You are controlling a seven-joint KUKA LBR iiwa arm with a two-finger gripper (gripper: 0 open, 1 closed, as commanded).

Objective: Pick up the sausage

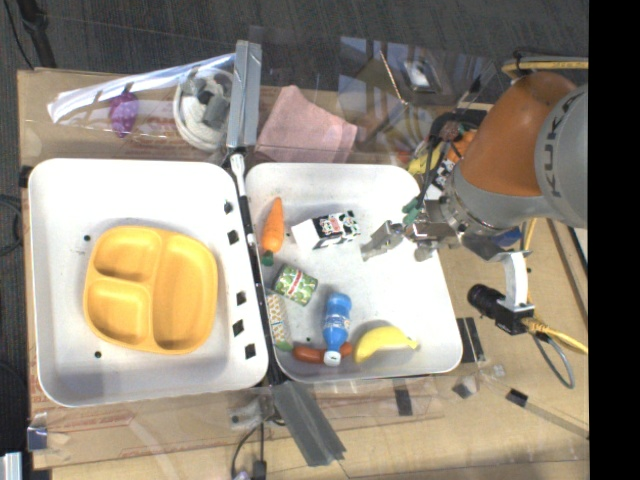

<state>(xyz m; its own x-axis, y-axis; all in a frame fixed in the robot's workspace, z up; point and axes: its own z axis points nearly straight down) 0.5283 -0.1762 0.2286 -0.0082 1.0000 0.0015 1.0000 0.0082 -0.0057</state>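
From the camera view, the hand (400,240) hangs over the upper right part of the right bin (425,193), its two grey fingers spread moderately apart with nothing between them. The sausage (309,353) lies well away from the hand, down toward the near edge of that bin and off to the hand's left in the picture, tucked along the bin's bottom wall. It looks like a short reddish piece, partly crowded by the blue bottle (336,320), whose cap end sits just beside or against it, and with the banana (383,343) close on its other side. Its long axis seems to run roughly along the bin's near edge, across the picture, though so little of it shows that this is only a judgement. Between the hand and the sausage sit the bottle and, farther off, the green can (295,284); the small carton (330,227) and the carrot (272,225) lie level with the hand, away from the route. The coming move likely calls for travel toward the near edge and fingers closing across the sausage's short width, with the wall and bottle leaving little room.
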